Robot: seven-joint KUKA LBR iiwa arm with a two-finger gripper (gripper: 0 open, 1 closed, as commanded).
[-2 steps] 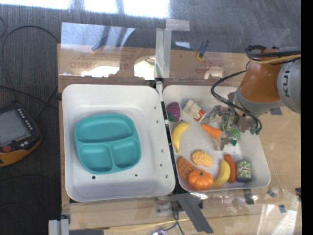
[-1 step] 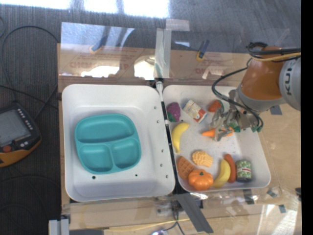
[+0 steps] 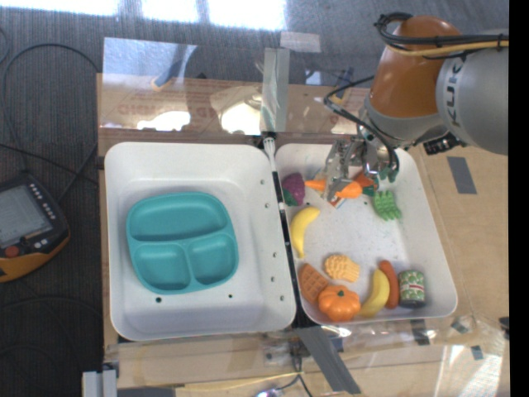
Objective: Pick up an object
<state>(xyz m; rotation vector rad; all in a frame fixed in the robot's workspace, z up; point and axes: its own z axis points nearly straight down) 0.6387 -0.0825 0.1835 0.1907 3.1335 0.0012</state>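
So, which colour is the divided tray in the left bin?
Teal; the divided tray shows clearly in the camera view.

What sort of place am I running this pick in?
Probably a robot lab test bench: two white bins, toy food like a banana and pumpkin, and a teach pendant on the floor.

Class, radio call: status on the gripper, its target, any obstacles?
Gripper low over the carrot in the right bin. No grasp visible. Purple vegetable and green toy close by.

Right bin (image 3: pixel 436 246) centre lies open; banana (image 3: pixel 302 228), corn (image 3: pixel 342 267), broccoli (image 3: pixel 386 204) ring it
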